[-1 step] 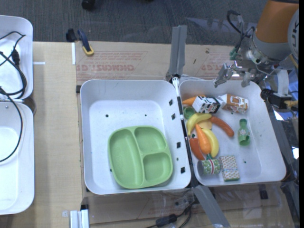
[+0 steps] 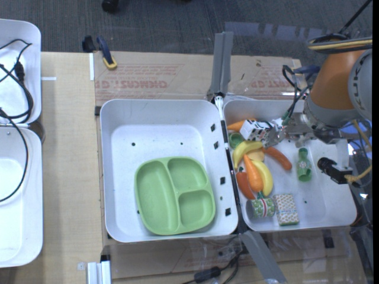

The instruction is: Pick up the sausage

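Observation:
The sausage point(image 2: 279, 157), a short red-orange link, lies slanted on the floor of the right bin point(image 2: 331, 209), beside a yellow banana point(image 2: 247, 150). My gripper point(image 2: 276, 135) hangs low over the bin's back part, just above the sausage's upper left end and next to a white box with black marks point(image 2: 254, 129). Nothing is visibly held in the gripper. The arm's orange band point(image 2: 331, 84) comes in from the right.
Crowded along the right bin's left side are an orange carrot point(image 2: 252, 173), a second banana point(image 2: 265, 178), a green round fruit point(image 2: 235, 141), a can point(image 2: 260, 207) and a patterned box point(image 2: 287, 209). A green bottle point(image 2: 304, 164) lies right of the sausage. The left bin point(image 2: 118, 135) holds a green divided plate point(image 2: 176, 195).

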You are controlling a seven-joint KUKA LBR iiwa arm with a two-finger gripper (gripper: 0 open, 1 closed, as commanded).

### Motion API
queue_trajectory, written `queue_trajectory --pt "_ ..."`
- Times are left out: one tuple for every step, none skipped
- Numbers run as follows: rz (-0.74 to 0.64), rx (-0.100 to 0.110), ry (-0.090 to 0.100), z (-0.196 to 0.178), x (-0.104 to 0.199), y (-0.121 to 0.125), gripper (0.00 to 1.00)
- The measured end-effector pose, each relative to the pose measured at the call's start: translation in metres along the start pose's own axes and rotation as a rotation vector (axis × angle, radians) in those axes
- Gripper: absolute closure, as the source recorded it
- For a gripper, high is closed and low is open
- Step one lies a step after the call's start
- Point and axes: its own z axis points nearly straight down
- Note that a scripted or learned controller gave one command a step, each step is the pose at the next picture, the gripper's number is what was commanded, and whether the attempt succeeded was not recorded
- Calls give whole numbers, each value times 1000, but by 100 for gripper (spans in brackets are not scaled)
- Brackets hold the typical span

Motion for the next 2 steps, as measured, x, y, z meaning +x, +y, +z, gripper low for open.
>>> queue_trajectory --pt "-22 -1 1 -61 36 -42 0" --pt "-19 -4 -1 31 16 -9 0"
